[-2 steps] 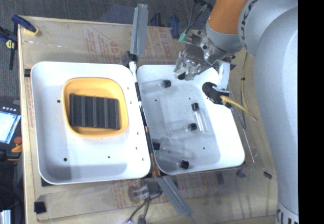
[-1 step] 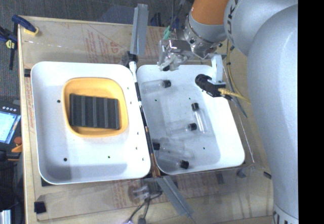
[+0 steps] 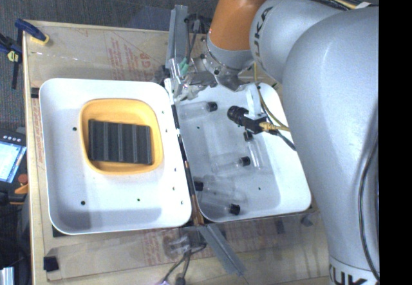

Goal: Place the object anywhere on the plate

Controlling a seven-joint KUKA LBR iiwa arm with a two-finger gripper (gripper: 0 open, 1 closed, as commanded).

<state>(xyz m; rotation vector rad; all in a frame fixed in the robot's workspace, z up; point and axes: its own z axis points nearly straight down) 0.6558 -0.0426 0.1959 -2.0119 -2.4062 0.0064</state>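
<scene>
A yellow plate (image 3: 96,116) with rounded corners lies in the left bin (image 3: 64,193). A dark grey ridged block (image 3: 121,142) rests flat on the plate and covers most of its middle. My gripper (image 3: 181,86) hangs over the far left corner of the right bin (image 3: 283,181), close to the divide between the bins. It is well clear of the plate and the block. I see nothing held in it. A small green part (image 3: 185,67) shows on the gripper body.
The right bin holds several clear plastic pieces with small black caps (image 3: 244,161), spread from the far side to the near edge. The big grey arm (image 3: 322,84) covers that bin's right side. A blue clamp (image 3: 31,29) sits at the bench's far left corner.
</scene>
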